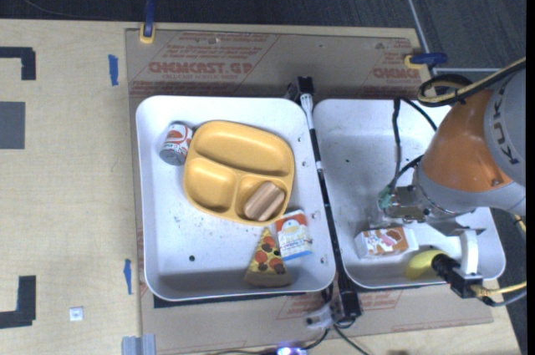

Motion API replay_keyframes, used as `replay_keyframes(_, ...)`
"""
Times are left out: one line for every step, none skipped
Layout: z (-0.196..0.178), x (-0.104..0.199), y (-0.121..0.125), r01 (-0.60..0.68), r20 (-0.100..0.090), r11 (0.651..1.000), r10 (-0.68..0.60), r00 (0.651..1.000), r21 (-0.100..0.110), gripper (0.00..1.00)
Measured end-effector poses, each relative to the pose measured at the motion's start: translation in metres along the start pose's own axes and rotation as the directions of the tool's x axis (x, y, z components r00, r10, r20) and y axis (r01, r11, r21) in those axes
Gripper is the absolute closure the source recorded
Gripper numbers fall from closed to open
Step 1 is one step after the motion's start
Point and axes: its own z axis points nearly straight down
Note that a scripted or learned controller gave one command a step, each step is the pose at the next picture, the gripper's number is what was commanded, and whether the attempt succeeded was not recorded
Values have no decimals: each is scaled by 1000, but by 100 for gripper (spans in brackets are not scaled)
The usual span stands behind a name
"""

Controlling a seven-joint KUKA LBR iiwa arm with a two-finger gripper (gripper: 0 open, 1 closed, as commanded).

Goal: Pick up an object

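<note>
The pale wooden counter (67, 203) carries a brown cardboard sheet (251, 61), and on that sheet sit two shallow white bins side by side. The left white bin (155, 203) lies toward the counter's middle; the right white bin (351, 128) lies toward its right edge.

The grey arm with its orange band (464, 149) reaches in over the right bin's right side, its bulk covering that bin's far right wall. Its tool (399, 207) hangs low over the near part of the right bin, just above a small white and orange packet (384, 243). Whether the tool is open or closed cannot be told, since the wrist hides it.

In the left bin, a yellow plastic divided plate (226, 157) fills the far middle, and a brown sausage-shaped toy (265, 200) lies in its near right compartment. A red and white can (175, 143) lies on its side, touching the plate's far left rim. Near the bin's near right corner lie a small white carton with blue and red print (294, 238) and, just beside it, a toy pizza slice (267, 257).

A yellow lemon-like toy (420, 263) lies just beside the packet, at the right bin's near wall.
</note>
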Motion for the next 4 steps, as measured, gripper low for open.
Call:
replay_keyframes(-81, 71, 41, 2, -3, 1000, -2, 1000, 4, 100)
replay_keyframes(-81, 71, 41, 2, -2, 1000, -2, 1000, 6, 0)
replay_keyframes(-81, 71, 41, 2, -2, 1000, -2, 1000, 6, 0)
replay_keyframes(-81, 71, 41, 2, -2, 1000, -2, 1000, 6, 0)
